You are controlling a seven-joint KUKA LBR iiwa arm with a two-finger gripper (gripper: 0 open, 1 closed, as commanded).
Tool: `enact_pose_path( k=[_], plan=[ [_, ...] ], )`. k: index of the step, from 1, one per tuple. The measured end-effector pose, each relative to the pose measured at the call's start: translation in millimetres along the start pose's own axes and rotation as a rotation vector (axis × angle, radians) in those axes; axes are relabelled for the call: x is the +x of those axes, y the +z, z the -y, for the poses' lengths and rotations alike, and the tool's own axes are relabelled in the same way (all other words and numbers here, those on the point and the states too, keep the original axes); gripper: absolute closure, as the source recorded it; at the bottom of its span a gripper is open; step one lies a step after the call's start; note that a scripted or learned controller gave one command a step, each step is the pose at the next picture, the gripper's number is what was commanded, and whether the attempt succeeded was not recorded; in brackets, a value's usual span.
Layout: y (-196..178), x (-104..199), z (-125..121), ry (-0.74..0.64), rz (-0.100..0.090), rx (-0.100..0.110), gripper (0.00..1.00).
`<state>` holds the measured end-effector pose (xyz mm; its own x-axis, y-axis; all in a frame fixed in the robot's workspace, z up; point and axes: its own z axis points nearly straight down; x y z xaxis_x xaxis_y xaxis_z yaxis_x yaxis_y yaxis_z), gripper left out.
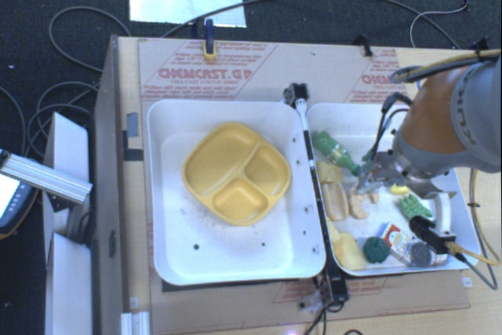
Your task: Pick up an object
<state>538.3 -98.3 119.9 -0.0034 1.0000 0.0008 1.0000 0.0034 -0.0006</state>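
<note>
the gripper (367, 183) hangs low in the right bin (463, 235), toward its left wall; whether it is parted or closed cannot be told, since the wrist hides it. just beside it lie a green bottle (336, 151) near the bin's back left corner and pale bread-like pieces (345, 204) along the left wall. the bottle looks light, stiff and smooth, likely to roll or slip, so a hold across its body seems best. the bread pieces look light and easy to pinch. the left bin (169, 192) carries a yellow divided plate (238, 172). the cardboard (235, 63) behind the bins reads "chemcast g.p." in red.
</note>
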Motion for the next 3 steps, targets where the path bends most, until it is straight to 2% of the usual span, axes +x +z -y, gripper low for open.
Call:
enact_pose_path(
  k=[1, 2, 3],
  plan=[
    [-52, -34, 52, 0.003, 0.001, -0.002, 1.0],
    [-44, -30, 13, 0.0, 0.001, -0.002, 1.0],
    [-50, 7, 8, -0.001, 0.0, -0.002, 1.0]
  ],
)
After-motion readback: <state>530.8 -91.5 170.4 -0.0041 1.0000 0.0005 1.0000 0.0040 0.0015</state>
